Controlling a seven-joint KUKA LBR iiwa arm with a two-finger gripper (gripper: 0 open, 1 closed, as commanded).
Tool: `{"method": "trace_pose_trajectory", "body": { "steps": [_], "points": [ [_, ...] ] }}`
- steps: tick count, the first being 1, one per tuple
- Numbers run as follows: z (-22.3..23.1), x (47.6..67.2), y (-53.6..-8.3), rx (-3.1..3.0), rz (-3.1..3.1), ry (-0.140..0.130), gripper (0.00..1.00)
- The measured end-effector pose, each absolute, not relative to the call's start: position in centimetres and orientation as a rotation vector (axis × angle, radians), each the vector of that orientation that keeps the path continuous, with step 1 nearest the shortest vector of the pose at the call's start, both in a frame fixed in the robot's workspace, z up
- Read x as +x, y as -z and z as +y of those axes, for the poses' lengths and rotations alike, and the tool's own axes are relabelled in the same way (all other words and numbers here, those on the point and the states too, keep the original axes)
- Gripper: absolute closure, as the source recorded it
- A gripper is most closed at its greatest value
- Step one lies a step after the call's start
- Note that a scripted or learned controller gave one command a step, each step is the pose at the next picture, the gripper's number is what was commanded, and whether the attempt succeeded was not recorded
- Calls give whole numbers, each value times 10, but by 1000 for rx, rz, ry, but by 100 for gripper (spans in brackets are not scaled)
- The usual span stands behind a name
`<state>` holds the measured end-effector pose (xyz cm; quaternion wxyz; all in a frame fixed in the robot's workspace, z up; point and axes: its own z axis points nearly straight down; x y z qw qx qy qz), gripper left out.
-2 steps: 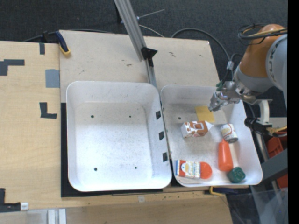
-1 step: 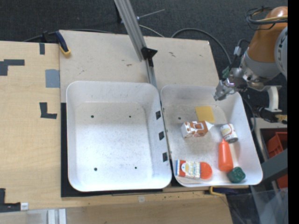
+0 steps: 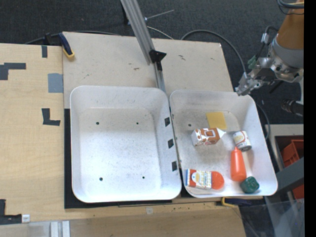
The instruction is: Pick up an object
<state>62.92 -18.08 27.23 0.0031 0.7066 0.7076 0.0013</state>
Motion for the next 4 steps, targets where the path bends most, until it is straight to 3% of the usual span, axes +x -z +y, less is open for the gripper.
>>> {"method": "trace_pose_trajectory", "body": {
  "steps": [2, 4],
  "points": [
    [-82, 649, -264, 2216, 2229, 0, 100],
    [17, 651, -260, 2215, 2229, -1, 100]
  ]
}}
